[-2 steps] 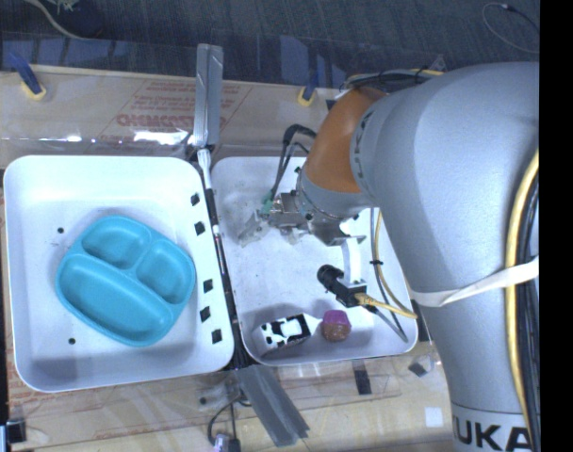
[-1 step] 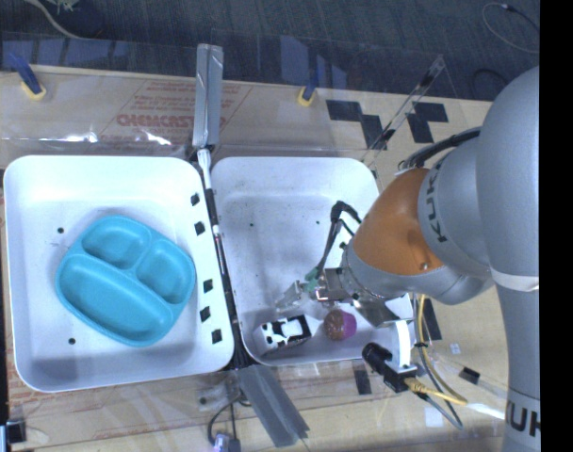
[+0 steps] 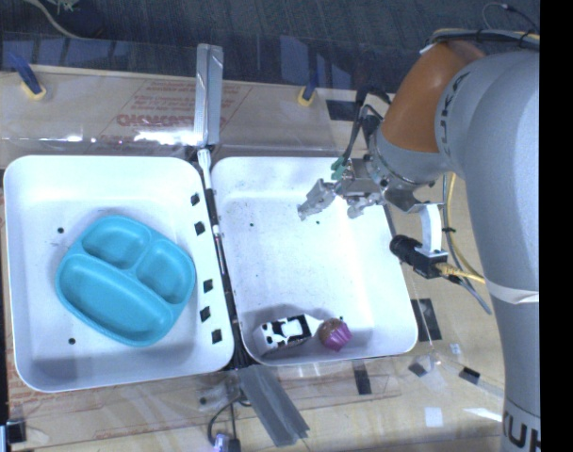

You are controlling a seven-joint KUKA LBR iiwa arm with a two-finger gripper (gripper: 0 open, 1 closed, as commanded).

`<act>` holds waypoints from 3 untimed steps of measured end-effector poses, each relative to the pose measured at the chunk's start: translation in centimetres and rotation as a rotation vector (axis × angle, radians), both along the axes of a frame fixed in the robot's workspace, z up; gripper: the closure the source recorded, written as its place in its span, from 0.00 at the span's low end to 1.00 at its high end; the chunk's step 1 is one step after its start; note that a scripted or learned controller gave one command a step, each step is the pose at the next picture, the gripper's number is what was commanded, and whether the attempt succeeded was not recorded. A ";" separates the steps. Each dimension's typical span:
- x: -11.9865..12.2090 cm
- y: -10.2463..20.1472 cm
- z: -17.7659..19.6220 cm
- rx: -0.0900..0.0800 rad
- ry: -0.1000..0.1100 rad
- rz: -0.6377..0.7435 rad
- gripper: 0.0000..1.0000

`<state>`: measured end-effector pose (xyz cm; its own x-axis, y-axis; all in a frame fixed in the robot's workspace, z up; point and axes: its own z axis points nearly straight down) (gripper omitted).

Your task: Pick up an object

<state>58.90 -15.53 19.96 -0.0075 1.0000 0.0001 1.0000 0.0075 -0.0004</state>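
Observation:
My gripper (image 3: 335, 203) hangs over the upper right part of the right bin (image 3: 268, 252), its two metal fingers spread apart with nothing between them. A small black-and-white object (image 3: 285, 332) lies at the bin's near edge. Right beside it sits a small purple object (image 3: 335, 334). Both are well below the gripper in the view and apart from it.
The left bin (image 3: 32, 205) holds a blue divided tray (image 3: 126, 279). A metal divider (image 3: 209, 92) runs between the bins at the back. The arm's grey body and orange band (image 3: 428, 102) fill the right side, with cables by the bin's right rim.

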 end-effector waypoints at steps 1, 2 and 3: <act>-5.8 6.2 -7.8 0.002 0.005 0.000 0.00; 0.9 6.0 -10.9 0.001 0.004 -0.002 0.00; -10.8 1.6 -10.8 0.001 0.003 -0.002 0.00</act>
